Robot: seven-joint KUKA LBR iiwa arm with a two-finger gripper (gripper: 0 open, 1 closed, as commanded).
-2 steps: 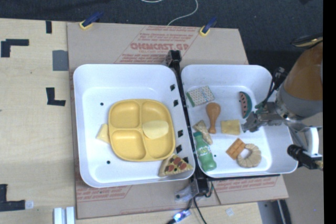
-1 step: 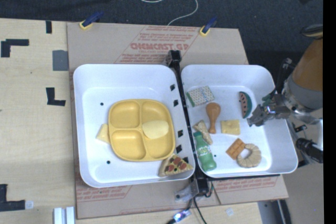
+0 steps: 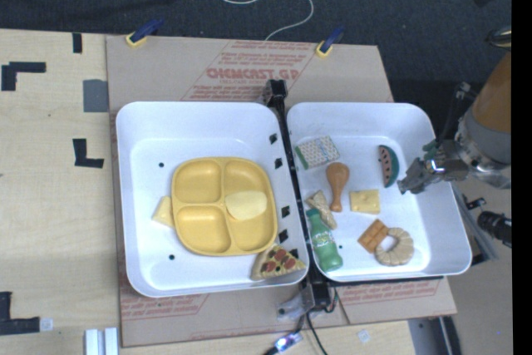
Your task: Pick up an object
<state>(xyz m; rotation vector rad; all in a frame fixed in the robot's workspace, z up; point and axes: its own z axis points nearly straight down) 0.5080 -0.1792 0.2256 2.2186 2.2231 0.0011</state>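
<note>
My gripper (image 3: 414,178) hangs over the right side of the right bin (image 3: 416,116), just right of a watermelon slice (image 3: 386,165). I see nothing held in it. Below and to its left in that bin lie a brown drumstick (image 3: 337,183), a yellow cheese square (image 3: 365,201), an orange cracker (image 3: 372,235), a pale ring doughnut (image 3: 395,246), a green bottle (image 3: 323,239), a checkered packet (image 3: 317,151) and a beige piece (image 3: 320,205).
The left bin (image 3: 137,137) holds a yellow divided plate (image 3: 199,224) with a pale round piece (image 3: 246,204) in it, a yellow wedge (image 3: 161,212) at its left and a pizza slice (image 3: 277,263) at its lower right. A black clip (image 3: 275,90) sits where the bins meet.
</note>
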